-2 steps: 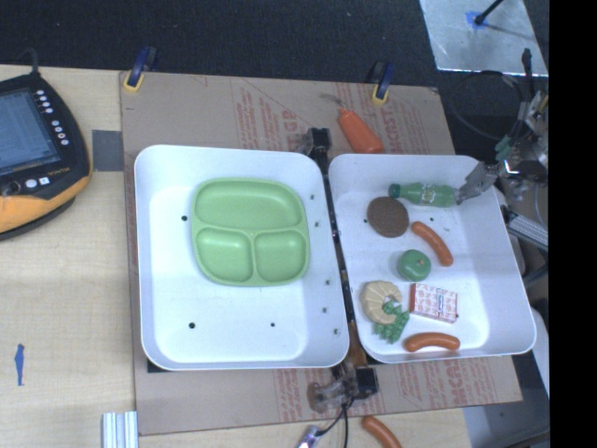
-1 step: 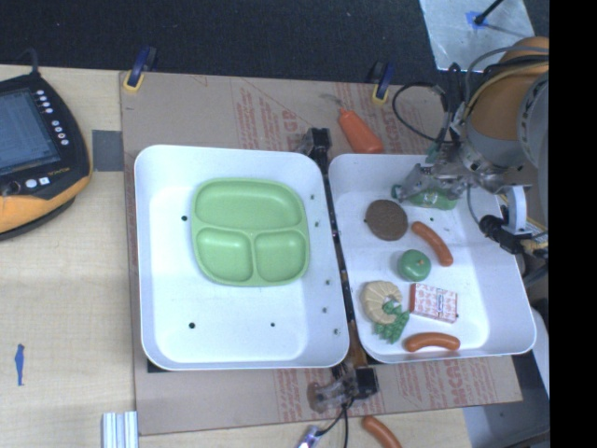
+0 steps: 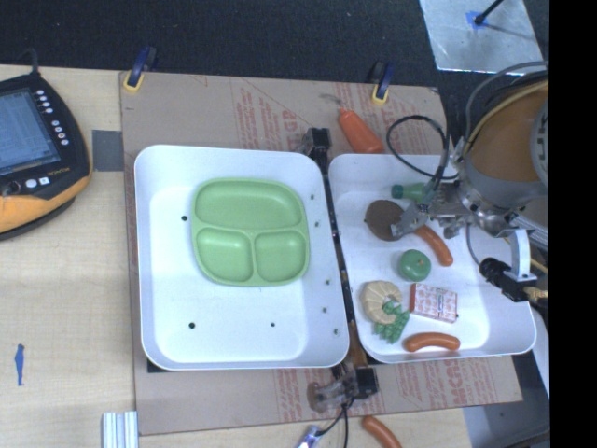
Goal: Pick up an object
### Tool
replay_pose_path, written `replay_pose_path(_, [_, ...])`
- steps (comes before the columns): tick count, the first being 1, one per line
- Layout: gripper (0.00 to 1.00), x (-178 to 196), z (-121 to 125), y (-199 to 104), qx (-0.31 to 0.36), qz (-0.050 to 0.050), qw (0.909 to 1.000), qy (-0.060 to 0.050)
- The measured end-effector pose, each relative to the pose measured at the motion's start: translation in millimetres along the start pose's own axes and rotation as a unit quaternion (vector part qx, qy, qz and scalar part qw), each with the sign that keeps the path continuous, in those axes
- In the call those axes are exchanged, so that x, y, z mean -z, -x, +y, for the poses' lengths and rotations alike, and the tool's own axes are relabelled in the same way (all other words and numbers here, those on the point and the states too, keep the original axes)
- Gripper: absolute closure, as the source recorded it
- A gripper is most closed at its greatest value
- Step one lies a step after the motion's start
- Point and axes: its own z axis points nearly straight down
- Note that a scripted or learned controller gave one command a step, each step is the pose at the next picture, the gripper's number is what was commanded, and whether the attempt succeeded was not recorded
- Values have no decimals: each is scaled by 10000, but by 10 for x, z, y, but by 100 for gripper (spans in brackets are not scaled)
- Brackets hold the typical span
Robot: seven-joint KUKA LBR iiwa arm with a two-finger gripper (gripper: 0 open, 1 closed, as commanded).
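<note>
Over right white bin [image 3: 354, 250], tool [image 3: 417, 215] low among toy food; whether apart or together, can't tell. Just left of tool, touching or nearly: round brown disc-shaped toy [image 3: 381, 219]. Just below-right: short orange-red toy sausage [image 3: 435, 245]. Further below: small green ball-like toy [image 3: 414, 265], then pink-red printed packet [image 3: 434, 302] and 2nd orange sausage [image 3: 431, 343]. Probably going for brown disc: looks light, stiff plastic, smooth so prob. slippery; best pinched across its width, edge to edge. Well left of tool: green three-compartment plastic tray [image 3: 250, 231], other bin.
</note>
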Motion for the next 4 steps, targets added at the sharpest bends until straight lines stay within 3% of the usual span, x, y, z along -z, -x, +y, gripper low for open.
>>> replay_pose_path(1, [0, -424, 698, -333, 0, 0, 10000, 8])
replay_pose_path(2, [0, -437, -140, 182, -4, -4, 10000, 1])
replay_pose_path(3, [0, -378, 734, -13, -26, 17, 10000, -90])
replay_pose_path(4, [0, 595, 770, 509, -9, -1, 10000, 14])
